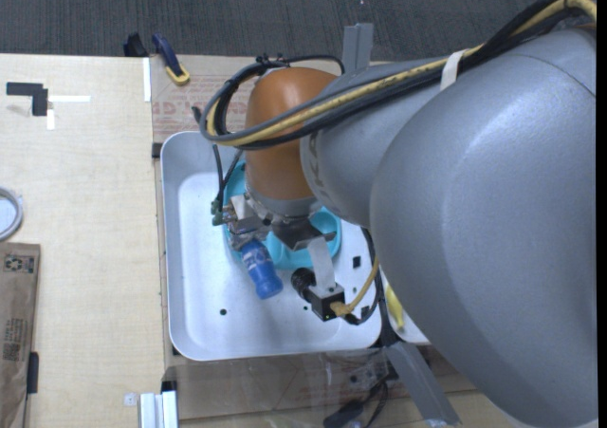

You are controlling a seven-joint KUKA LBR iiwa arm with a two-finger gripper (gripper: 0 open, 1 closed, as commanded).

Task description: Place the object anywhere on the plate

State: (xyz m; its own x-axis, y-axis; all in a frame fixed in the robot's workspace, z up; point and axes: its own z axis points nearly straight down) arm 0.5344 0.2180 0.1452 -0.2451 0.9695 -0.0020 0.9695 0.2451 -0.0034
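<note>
Blue bottle-like object (260, 269) tilted at the turquoise plate's (325, 225) edge, white bin.

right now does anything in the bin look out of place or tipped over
One thing stands out: the blue bottle lies on its side on the floor of the white bin, at the edge of the turquoise plate rather than on it. It sits just below the tool, whose grip is hidden by the arm.

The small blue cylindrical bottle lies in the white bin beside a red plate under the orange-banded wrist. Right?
Not quite: the plate is turquoise, not red, as the camera view shows. The rest holds: the small blue cylindrical bottle lies in the white bin beside that plate, under the orange-banded wrist.
</note>
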